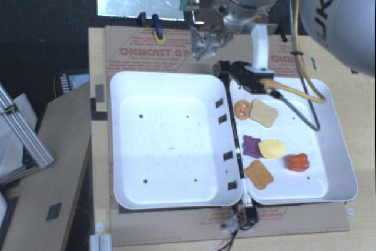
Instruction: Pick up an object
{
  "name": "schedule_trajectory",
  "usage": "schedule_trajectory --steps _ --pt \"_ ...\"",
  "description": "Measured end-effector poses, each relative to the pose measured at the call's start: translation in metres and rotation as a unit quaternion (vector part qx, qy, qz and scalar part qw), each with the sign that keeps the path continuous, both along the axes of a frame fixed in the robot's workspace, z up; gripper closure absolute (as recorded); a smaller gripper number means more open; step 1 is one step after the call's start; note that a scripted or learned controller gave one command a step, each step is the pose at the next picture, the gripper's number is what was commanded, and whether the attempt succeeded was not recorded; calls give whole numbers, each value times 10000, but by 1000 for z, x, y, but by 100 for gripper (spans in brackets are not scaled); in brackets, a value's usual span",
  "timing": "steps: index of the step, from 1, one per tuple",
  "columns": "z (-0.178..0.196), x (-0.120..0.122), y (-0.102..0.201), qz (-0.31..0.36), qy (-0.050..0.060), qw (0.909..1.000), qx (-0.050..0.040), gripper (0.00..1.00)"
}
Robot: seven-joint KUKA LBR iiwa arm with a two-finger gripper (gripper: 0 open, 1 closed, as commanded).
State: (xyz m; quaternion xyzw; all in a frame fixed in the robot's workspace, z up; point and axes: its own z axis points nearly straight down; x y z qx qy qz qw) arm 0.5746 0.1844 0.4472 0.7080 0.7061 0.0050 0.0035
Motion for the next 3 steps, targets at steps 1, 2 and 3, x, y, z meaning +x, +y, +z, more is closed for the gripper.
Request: schedule_trajectory --steps 1,2,3 --pt "95 -31 47 60 -1 10000 26 100" --pt "89 -60 -54 -26 52 10000 -14 100" --pt "57 -91 44 83 72 9999 1 100"
